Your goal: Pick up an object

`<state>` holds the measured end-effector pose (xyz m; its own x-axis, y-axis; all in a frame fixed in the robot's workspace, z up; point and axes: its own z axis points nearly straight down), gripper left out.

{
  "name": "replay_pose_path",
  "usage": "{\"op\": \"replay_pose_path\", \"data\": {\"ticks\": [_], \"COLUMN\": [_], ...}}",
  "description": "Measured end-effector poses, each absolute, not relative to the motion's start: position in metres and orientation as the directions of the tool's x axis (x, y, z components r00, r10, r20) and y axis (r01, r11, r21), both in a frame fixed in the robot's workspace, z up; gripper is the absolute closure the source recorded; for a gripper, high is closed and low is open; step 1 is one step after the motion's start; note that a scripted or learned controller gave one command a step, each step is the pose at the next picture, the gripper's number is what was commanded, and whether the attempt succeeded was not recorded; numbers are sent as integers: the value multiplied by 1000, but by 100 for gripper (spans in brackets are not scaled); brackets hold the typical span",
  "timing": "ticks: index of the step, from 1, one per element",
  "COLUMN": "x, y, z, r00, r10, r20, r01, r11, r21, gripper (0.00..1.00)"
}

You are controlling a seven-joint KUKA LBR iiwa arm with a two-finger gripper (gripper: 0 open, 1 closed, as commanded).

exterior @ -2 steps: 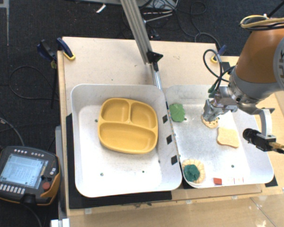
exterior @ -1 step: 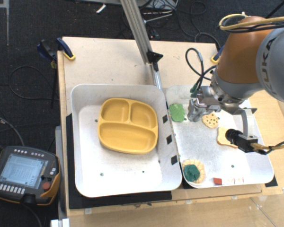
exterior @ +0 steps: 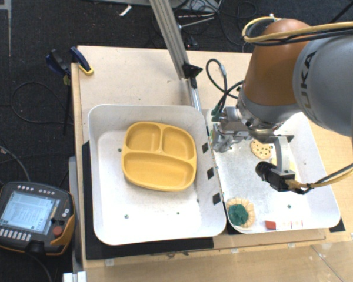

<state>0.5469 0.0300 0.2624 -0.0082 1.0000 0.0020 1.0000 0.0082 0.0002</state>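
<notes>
Claw [exterior: 224, 137] low over right bin's [exterior: 313, 188] left edge

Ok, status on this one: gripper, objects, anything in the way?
Gripper over left side of right bin. Speckled cracker just beside it, green piece at front corner. Yellow tray in left bin, out of the way.

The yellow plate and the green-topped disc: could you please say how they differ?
The yellow plate lies in the left bin, the green-topped disc in the right bin. The plate is far larger than the disc. The plate has three compartments; the disc has none. Both lie flat.
</notes>
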Motion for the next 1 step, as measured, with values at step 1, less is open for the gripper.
{"op": "replay_pose_path", "data": {"ticks": [1], "x": [546], "y": [81], "z": [241], "r00": [-8], "r10": [1000], "r20": [1], "r01": [1000], "r11": [8], "r21": [-4], "gripper": [100]}}
